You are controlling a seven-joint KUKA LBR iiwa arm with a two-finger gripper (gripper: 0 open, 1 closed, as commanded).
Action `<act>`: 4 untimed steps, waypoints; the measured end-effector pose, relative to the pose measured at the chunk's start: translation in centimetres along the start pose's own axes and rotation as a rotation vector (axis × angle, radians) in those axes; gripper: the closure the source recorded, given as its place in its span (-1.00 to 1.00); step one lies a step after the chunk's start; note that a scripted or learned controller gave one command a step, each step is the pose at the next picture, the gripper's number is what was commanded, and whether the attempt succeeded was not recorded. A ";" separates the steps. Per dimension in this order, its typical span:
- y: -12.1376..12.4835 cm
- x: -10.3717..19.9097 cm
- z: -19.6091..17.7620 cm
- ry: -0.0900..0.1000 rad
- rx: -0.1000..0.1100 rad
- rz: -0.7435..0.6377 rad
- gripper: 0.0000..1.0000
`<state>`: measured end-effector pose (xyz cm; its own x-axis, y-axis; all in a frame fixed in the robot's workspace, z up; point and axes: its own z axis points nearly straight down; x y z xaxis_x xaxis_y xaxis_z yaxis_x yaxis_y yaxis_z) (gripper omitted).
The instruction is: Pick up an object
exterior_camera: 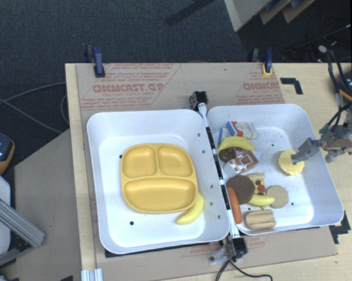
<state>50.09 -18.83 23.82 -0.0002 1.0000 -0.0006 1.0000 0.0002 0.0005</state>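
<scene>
- Camera view: the gripper [303, 151] reaches into the right bin [317, 210] from the right, its grey tip touching or just over a pale yellow round piece [291, 163] — whether it is open, shut or gripping that piece, I cannot tell from this angle.
- That yellow piece lies alone on the bin floor, well apart from the toy-food pile against the bin's left wall — a banana [236, 143], a dark brown cookie [242, 188], a hot dog sausage [234, 205], a bun [259, 219] and some packets.
- Risk: the piece looks low and flat, so the tip may close above it or pinch only an edge, and it would slip out on the lift.
- Risk: a slanted approach could push the piece sideways across the smooth white floor rather than trap it.
- Risk: pressing down too far could jam the tip against the bin bottom.
- The left bin [105, 185] holds a yellow divided plate [159, 178] with a second banana [192, 211] beside it, far from the gripper and unlikely to be disturbed.
</scene>
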 end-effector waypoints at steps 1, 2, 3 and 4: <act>5.9 -1.9 16.1 0.002 0.005 -0.002 -1.00; 5.9 -2.0 14.2 -0.001 -0.003 0.000 1.00; 5.9 -2.0 14.3 -0.001 -0.002 0.000 -1.00; 10.5 2.5 15.4 0.000 -0.003 -0.006 -1.00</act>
<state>60.62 -16.29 8.41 -0.0063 1.0000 -0.0004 1.0000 0.0063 0.0034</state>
